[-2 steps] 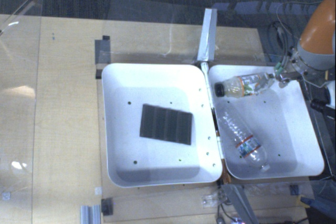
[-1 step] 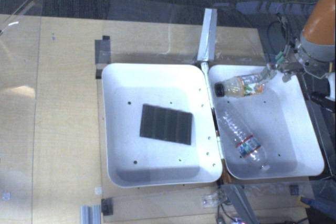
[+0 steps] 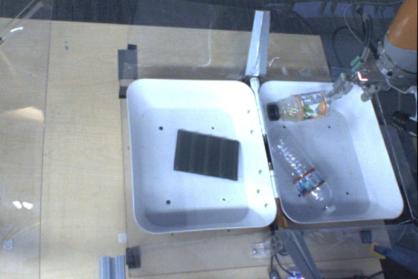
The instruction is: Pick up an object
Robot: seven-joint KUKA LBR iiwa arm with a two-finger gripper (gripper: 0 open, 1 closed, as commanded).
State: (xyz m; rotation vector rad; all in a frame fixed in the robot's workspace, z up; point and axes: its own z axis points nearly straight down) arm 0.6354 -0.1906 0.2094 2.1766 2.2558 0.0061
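Note:
A small bottle of amber liquid point(image 3: 302, 107) with a dark cap lies on its side at the far end of the right bin point(image 3: 379, 160). Nearer in the same bin lies a clear crushed bottle point(image 3: 304, 178) with a red and blue label. A dark ribbed rectangular pad point(image 3: 207, 154) lies flat in the left bin point(image 3: 150, 114). My gripper point(image 3: 350, 94) hangs over the right bin's far right corner, just right of the amber bottle's base. Its fingers stand apart, open, with nothing between them. One fingertip point(image 3: 336, 91) is close to the bottle's base.
A metal post point(image 3: 258, 42) stands upright behind the seam between the bins. Cables point(image 3: 353, 23) and the arm's orange band point(image 3: 403, 26) sit at the far right. Wooden bench top point(image 3: 65, 140) spreads to the left.

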